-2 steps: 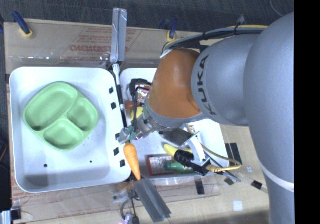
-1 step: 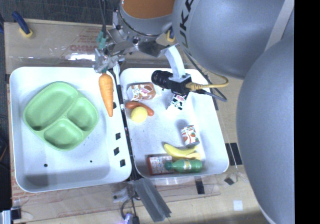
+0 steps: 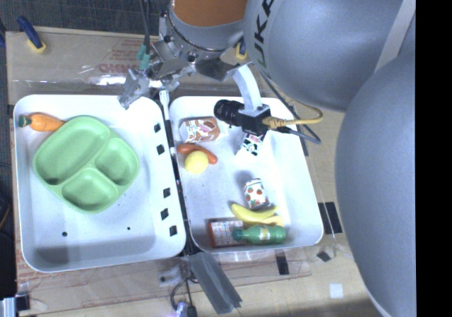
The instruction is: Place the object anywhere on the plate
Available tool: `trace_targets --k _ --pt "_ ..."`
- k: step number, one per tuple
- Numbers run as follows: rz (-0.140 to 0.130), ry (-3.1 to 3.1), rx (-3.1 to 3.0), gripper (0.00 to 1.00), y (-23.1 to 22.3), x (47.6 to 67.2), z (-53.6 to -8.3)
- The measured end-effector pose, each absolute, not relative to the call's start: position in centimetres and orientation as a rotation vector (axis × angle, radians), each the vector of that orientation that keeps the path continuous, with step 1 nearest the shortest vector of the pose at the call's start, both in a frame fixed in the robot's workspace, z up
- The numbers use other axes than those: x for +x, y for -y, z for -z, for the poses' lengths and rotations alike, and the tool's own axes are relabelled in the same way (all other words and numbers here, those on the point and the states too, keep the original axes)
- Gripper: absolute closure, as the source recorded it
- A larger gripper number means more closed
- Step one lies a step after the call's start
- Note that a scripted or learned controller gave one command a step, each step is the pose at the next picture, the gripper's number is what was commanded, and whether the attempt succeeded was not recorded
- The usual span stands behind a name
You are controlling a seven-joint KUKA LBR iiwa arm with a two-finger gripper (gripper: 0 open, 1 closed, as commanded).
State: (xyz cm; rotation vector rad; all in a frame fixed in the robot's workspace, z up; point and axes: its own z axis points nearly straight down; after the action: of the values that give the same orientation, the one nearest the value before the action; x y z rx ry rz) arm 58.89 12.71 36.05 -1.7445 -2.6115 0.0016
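Plate, green with three compartments, lies in the left half of the left bin, closer to the bin's far edge than to its near one, with open white floor along its near and right sides. At the bin's far-left corner a carrot lies on the floor just beside the plate's rim. Beyond that bin, near the far-left corner of the surface, rests a blue-handled tool with a yellow tip.

The pincer hangs over the left bin's far edge, close to its far-right corner where the two bins meet, well apart from the plate. Whether it is wide or narrow I cannot tell, and I cannot make out anything in it.

The right bin carries the clutter. By its far-left corner sits a brown-and-white packet; just nearer lies a small red-orange piece, touching a lemon. Toward the middle of the far edge stands a small black-and-white carton. Closer to the near edge a little printed can stands just beside a banana. Along the near edge lie a red-labelled bottle and a green bottle, end to end. The grey arm looms over that bin's far-right corner and right edge.
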Motion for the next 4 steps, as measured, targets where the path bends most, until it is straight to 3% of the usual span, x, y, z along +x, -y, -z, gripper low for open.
trace_targets --k 1,2,3,4 --pt "-0.008 2.400 -2.021 0.00 -9.8 51.0 -25.1" --pt "-0.004 2.150 -2.290 0.00 -4.8 55.1 -30.9" --pt "-0.009 1.356 -2.829 0.00 3.3 51.4 -25.7" --pt "-0.016 1.373 -2.816 1.00 3.1 51.4 -26.5"
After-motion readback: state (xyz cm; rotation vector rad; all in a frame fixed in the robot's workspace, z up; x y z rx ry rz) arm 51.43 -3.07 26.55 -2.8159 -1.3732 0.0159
